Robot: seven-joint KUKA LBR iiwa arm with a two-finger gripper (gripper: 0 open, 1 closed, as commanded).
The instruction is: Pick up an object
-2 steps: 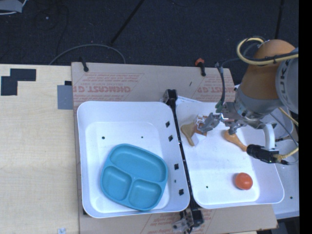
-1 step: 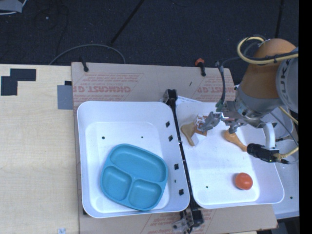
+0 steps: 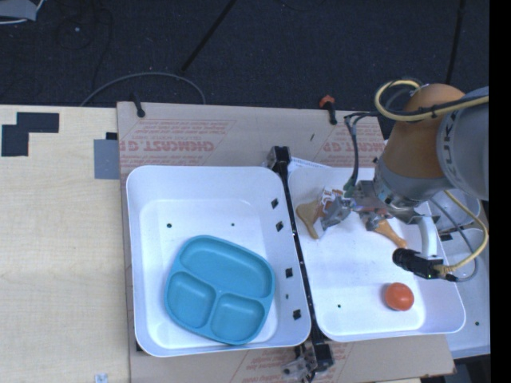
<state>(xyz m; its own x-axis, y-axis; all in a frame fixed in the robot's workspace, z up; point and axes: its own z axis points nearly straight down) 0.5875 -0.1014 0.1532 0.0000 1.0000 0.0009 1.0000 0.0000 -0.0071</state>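
Observation:
In the right bin, my gripper is low over the upper left part of the floor. A tan, flat-looking object lies just to its left, close to the divider between the bins; whether they touch I cannot tell. A second tan piece pokes out from under the wrist on the right. An orange ball rests apart, near the bin's front right corner.
The left bin holds a blue divided plate in its front half. A black divider strip runs between the two bins. The arm's grey and orange body hangs over the right bin's far right side.

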